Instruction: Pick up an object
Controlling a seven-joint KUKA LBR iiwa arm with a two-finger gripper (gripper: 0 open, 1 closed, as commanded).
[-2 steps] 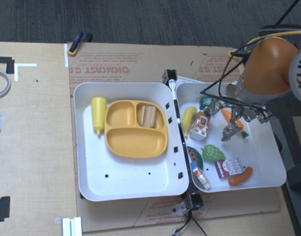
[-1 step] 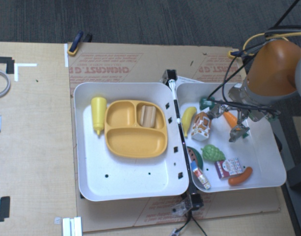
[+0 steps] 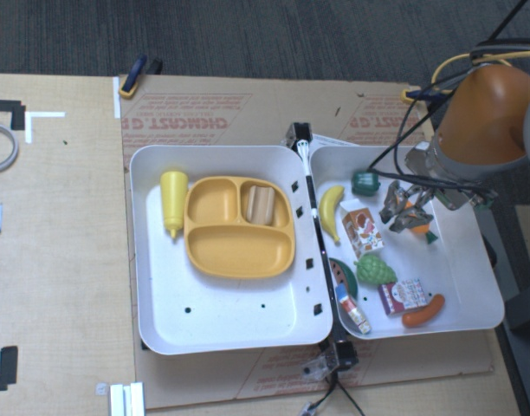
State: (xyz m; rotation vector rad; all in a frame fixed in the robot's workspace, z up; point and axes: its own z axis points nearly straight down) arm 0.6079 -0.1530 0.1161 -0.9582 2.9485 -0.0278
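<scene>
A: Orange band and grey arm (image 3: 481,115) reach in from the right over the right bin (image 3: 473,319); the gripper (image 3: 410,211) hangs low above its far half.

B: Fingers clenched or released?

A: I cannot tell; dark and orange shapes clutter the tip, too blurred to sort.

B: What lies in that bin?

A: A banana (image 3: 332,211) along the left wall, a green cap-like piece (image 3: 365,181) far of it, a small carton (image 3: 362,230) beside the banana, a green bumpy toy (image 3: 375,271) nearer, a sausage (image 3: 423,312) at the near right.

B: And the left bin (image 3: 161,319)?

A: A yellow divided plate (image 3: 239,228) with a yellow bottle (image 3: 172,201) just left of it.
</scene>
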